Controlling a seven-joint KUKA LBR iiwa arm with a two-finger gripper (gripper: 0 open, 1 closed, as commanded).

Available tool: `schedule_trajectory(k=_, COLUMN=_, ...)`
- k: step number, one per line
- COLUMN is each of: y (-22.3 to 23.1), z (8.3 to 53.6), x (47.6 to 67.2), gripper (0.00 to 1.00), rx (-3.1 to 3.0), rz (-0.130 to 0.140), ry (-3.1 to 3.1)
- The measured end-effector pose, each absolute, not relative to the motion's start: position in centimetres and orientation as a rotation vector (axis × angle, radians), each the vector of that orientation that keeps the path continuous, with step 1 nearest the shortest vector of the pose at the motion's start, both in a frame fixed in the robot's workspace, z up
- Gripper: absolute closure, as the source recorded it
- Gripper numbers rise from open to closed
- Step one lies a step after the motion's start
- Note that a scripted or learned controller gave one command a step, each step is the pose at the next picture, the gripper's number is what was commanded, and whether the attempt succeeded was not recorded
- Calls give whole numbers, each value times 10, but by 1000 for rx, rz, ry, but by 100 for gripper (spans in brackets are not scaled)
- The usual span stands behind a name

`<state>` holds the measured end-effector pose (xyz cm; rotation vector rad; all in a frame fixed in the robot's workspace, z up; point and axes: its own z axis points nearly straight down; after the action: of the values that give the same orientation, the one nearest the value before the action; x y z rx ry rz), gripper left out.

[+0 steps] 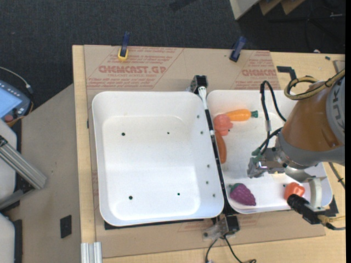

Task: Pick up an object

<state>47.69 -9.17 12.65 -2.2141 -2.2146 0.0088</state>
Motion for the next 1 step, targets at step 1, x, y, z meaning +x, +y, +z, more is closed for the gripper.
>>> schedule_trajectory(k=1, y=61, z=347, x=490, gripper=100, rx=-2209, rz=-30, ry=-2246)
